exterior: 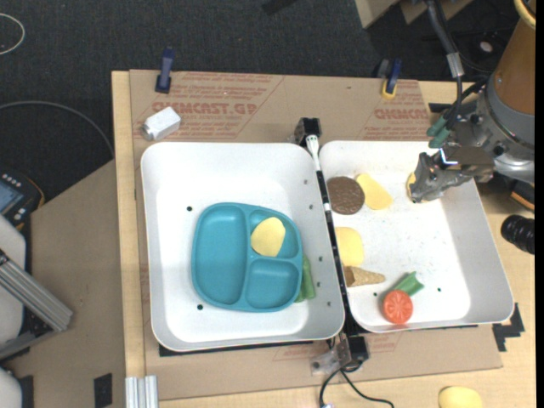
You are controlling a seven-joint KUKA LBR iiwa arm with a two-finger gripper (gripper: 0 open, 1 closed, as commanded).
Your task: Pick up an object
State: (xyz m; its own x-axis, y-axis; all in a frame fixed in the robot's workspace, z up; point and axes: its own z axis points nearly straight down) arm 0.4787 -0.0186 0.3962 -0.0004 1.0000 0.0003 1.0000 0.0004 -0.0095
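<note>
In the right bin (459, 253) lie a round brown cookie (346, 195), a yellow piece (374, 191) beside it, a pale yellow piece (348, 246), a tan wedge (364, 276) and a red tomato with a green stem (397, 304). The gripper (422, 187) hangs over the bin's upper right part, to the right of the yellow piece, with nothing visible between its fingers. In the left bin (170, 228) a teal divided plate (246, 257) carries a yellow piece (269, 237).
A green item (307, 280) sticks out from under the plate's right edge. A small white block (161, 123) lies on the cardboard at the back left. Blue clamps (165, 69) grip the board's far edge. A yellow object (459, 397) sits on the floor at the front right.
</note>
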